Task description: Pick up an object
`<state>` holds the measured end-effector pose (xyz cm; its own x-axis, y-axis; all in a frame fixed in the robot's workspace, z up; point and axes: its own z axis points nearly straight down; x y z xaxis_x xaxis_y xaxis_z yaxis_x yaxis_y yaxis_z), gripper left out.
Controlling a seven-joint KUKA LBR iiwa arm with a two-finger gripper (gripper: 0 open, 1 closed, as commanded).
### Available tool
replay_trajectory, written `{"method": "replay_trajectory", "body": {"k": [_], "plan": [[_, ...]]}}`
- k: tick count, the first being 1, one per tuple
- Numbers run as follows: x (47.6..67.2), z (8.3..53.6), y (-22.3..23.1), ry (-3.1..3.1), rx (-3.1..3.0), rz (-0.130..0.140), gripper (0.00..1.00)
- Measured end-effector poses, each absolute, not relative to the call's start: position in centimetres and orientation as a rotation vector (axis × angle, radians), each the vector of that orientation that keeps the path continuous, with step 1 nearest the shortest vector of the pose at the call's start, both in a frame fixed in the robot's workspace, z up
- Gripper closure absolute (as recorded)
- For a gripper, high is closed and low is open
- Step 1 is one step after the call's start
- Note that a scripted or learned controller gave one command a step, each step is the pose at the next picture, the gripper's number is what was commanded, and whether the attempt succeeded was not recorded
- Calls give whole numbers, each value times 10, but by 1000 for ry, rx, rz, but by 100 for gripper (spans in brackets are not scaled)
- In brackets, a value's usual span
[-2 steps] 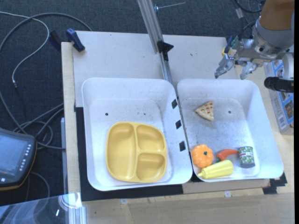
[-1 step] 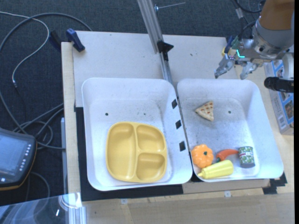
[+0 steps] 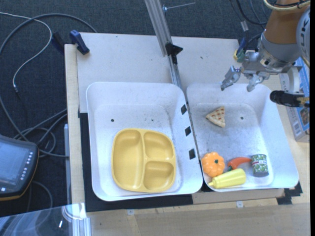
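Camera view: metal hand (image 3: 240,81) above wedge-shaped cracker (image 3: 216,117).

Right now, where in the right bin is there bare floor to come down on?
Bare floor lies between the pizza slice and the front row. Crowded at the front: pumpkin, corn, carrot, can. The open gripper hovers above the back rim.

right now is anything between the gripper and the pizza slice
Nothing visible. The gripper hangs open over the right bin's far edge, and the pizza slice lies alone on bare floor nearby, apart from the other toys.
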<state>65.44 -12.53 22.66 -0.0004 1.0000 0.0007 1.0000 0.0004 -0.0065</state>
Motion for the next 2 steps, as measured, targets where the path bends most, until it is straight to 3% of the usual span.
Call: {"method": "replay_trajectory", "body": {"k": [2], "plan": [[648,130,-138,-2217,-2217,7,0]]}}
